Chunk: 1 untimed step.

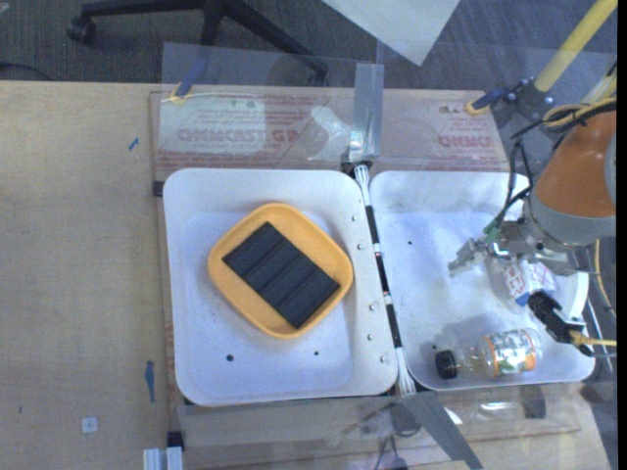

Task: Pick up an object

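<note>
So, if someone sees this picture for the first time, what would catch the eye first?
Probably the yellow tray with dark panels, lying at an angle in the left bin. Next, the arm's orange band at the right, above the gripper in the right bin. A clear bottle lies on its side near that bin's front edge.

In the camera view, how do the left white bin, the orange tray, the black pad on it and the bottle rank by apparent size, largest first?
1. Left white bin.
2. Orange tray lying in it.
3. Black pad on the tray.
4. Bottle, lying in the right bin, the smallest. It is much smaller than the pad, so the order seems sure.
</note>
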### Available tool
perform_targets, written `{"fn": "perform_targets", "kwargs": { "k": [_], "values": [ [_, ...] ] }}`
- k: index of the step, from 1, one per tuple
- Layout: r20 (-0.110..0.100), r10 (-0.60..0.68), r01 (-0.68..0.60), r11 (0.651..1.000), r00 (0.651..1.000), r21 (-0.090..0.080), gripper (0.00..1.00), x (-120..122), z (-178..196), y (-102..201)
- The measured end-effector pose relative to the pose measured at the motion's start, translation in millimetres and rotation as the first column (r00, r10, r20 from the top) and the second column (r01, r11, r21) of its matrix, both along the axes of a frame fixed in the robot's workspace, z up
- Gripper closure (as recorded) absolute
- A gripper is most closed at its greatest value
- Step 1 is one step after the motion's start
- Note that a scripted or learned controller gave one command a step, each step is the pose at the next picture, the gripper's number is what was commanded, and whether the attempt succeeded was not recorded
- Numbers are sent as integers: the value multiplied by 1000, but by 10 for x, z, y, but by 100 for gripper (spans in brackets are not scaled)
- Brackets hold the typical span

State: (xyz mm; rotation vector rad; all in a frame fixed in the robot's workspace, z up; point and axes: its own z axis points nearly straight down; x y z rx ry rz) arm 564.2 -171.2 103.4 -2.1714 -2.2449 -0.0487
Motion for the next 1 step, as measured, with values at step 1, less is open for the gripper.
{"fn": "perform_targets", "kwargs": {
  "k": [1],
  "values": [
    [0,-13,13,999,1000,-34,0,211,-146,349]
  ]
}}
